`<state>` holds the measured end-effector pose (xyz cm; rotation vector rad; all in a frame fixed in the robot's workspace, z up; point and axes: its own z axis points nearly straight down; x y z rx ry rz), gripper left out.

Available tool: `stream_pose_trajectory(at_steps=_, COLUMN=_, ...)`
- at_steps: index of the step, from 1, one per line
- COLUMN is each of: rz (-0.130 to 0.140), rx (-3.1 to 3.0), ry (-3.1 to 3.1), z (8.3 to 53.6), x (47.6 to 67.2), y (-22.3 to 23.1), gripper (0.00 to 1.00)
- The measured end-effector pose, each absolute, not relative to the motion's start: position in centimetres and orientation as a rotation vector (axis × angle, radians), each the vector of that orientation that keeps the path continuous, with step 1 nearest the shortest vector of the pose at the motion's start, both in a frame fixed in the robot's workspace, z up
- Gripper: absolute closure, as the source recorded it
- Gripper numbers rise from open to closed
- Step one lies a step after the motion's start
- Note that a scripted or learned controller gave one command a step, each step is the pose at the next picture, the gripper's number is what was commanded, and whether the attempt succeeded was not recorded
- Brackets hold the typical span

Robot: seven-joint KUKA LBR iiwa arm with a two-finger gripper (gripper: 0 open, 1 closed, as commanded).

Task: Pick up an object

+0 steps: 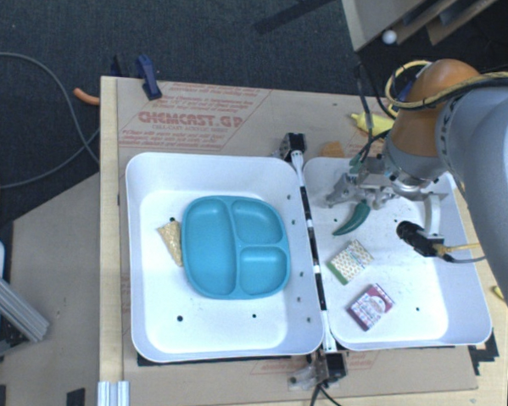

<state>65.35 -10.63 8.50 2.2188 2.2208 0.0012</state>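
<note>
Left bin (142, 234): we note a blue divided plate (236, 245) lying flat near its middle, with a small tan sponge-like piece (172, 239) just beside the plate's left edge, touching or nearly so.

Right bin (460, 323): three loose things. A pale patterned packet (351, 261) lies near the bin's left wall; a small red-and-white packet (369, 305) sits below it, apart from it. A green curved object (356, 217), pepper-like, lies in the upper part of the bin, directly under the gripper (366, 195).

We cannot tell how the jaws stand: the wrist hardware hides them from above. We also cannot say whether the green object is touched or merely overhung.

Our judgement: the green object is the candidate for the pick, as it is nearest the tool. To do this step well, we would centre the tool across the narrow width of the curved body, not along its length, and descend straight so the piece does not roll or skid toward the bin's wall. We would close fully before lifting, then raise slowly. The risk, as we judge it, is a glancing close on the tapered tip.
</note>
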Motion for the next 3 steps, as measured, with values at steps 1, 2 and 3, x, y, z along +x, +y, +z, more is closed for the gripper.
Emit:
stream_pose_trajectory(at_steps=1, rz=-0.002, rx=2.223, ry=2.222, z=8.5, x=64.2, y=-10.7, gripper=0.00)
stream_pose_trajectory(at_steps=2, rz=0.002, rx=2.218, ry=2.221, z=8.5, x=66.7, y=-10.4, gripper=0.00)
stream_pose_trajectory(at_steps=3, rz=-0.002, rx=2.222, ry=2.222, z=8.5, x=63.5, y=-10.8, gripper=0.00)
